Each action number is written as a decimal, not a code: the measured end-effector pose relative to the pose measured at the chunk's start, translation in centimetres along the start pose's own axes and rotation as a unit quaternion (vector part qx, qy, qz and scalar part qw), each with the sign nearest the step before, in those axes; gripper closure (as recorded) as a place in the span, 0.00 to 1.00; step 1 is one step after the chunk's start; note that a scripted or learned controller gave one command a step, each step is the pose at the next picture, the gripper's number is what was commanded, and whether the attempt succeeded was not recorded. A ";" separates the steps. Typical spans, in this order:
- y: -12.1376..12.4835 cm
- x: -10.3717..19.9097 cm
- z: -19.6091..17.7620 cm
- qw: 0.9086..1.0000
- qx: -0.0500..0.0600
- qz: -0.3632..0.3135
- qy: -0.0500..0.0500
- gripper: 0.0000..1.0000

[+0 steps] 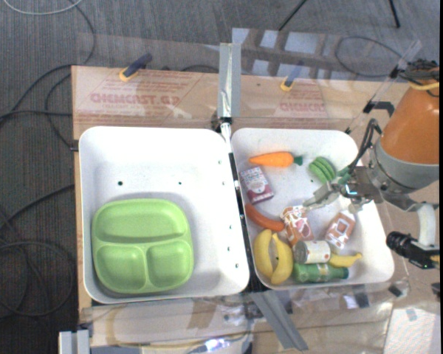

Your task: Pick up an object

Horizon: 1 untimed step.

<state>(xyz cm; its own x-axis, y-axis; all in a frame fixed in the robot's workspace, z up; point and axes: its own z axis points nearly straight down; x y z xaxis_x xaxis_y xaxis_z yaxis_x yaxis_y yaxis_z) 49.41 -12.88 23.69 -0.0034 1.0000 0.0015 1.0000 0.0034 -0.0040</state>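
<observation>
Starting on the left, a green tray (142,245) with three little sections lies flat in the left bin (103,150). It sits in the near corner, close to the front wall, well away from the arm.

Next comes the right bin (280,139), and this is where all the small toys are heaped. A carrot (272,159) lies near the back wall. A small purple packet (256,184) rests just below it. A red sausage (263,217) touches the top of a yellow banana (272,257) near the front. A green bottle (321,273) lies on its side along the front wall, with a small can (312,252) just above it. A red and white carton (296,225) sits in the middle, and a green ribbed toy (323,169) sits farther back.

The gripper (321,195) reaches in from the right and hangs low, just above that carton, likely because it is the nearest thing to grab. Its thin metal fingers look spread a little, and nothing is between them. I think the pick has not happened yet.
</observation>
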 end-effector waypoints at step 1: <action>2.4 -2.6 -4.1 1.000 -0.001 0.017 -0.001 0.00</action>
<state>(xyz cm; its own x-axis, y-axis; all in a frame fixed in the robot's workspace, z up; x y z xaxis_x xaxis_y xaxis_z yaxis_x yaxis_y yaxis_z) 51.84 -15.45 27.81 0.0312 0.9995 0.0000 0.9995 -0.0312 -0.0014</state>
